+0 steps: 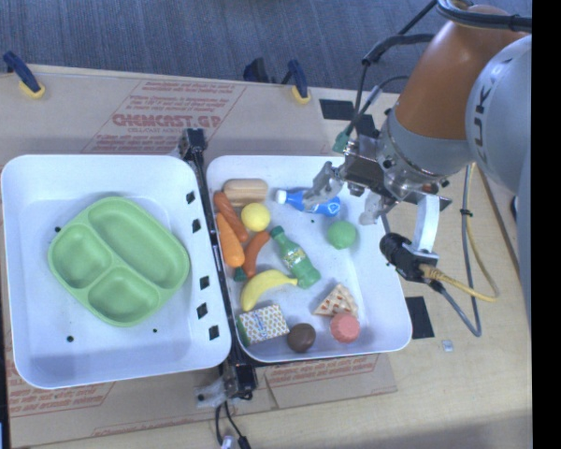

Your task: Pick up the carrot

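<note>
Centrally, the carrot (230,238) is seen lying along the left wall of the right bin (389,293), flanked by a lemon (255,217) and a banana (264,286). Well apart, the gripper (348,197) is held spread open over a blue bottle (309,200), with nothing gripped between its fingers.

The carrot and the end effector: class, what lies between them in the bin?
In the camera view, the lemon sits right beside the carrot, and the blue bottle lies nearer the end effector.
</note>
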Tool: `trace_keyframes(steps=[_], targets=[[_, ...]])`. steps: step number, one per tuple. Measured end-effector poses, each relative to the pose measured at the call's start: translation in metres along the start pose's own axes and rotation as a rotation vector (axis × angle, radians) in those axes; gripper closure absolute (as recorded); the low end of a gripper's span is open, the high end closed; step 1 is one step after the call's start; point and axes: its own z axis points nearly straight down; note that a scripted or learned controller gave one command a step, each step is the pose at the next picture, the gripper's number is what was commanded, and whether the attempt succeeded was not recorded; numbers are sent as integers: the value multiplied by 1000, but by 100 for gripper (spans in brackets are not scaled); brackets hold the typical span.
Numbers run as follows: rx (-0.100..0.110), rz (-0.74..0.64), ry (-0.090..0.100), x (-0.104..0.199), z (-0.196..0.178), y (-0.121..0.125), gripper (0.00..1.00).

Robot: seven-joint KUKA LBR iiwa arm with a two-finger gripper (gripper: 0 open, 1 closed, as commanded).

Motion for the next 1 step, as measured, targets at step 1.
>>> trace_keyframes(steps=[1], targets=[[4, 12, -1, 39, 124, -17, 0]])
